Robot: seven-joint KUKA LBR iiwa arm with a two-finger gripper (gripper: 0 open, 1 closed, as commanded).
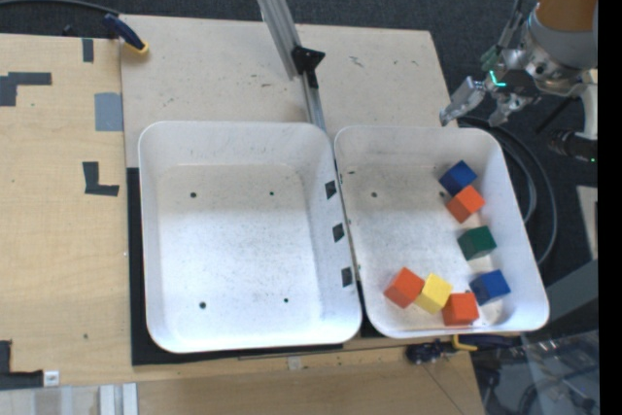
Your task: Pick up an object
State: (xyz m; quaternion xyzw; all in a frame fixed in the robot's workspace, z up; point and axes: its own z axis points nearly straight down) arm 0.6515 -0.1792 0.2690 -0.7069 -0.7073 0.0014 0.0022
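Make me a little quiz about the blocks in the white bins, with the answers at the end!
1. True or false: the gripper is holding a block.
2. How many blue blocks lie in the right bin?
3. Which block touches the yellow block? A) green block B) orange block C) upper blue block

Key:
1. False. It hangs above the bin's far right corner with nothing between its fingers.
2. Two: the upper blue block and the lower blue block.
3. B, the orange block. The green block sits apart.
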